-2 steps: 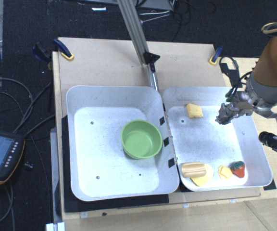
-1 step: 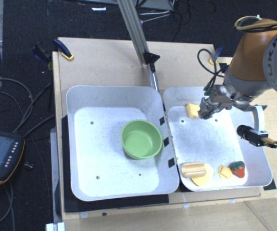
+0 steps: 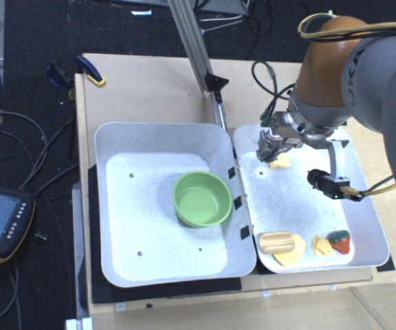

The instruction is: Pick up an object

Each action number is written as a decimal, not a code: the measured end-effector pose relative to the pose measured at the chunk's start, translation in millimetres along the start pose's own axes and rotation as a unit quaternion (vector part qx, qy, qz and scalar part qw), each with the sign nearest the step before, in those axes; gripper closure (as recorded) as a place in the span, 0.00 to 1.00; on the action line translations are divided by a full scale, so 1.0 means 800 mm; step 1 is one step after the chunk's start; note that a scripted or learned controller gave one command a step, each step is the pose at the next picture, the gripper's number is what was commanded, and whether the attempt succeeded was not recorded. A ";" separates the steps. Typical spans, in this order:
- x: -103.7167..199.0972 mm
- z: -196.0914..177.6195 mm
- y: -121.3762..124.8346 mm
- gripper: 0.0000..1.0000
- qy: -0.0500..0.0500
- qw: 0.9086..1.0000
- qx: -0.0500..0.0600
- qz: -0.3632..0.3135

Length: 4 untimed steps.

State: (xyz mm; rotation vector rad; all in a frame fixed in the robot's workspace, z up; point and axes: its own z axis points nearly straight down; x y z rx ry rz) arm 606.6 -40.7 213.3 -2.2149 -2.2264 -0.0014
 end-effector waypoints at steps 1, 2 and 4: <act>0.055 -0.006 0.006 1.00 0.000 1.000 0.000 0.000; 0.126 -0.004 0.027 1.00 0.000 1.000 0.000 0.000; 0.172 -0.020 0.046 0.00 -0.001 1.000 0.000 0.002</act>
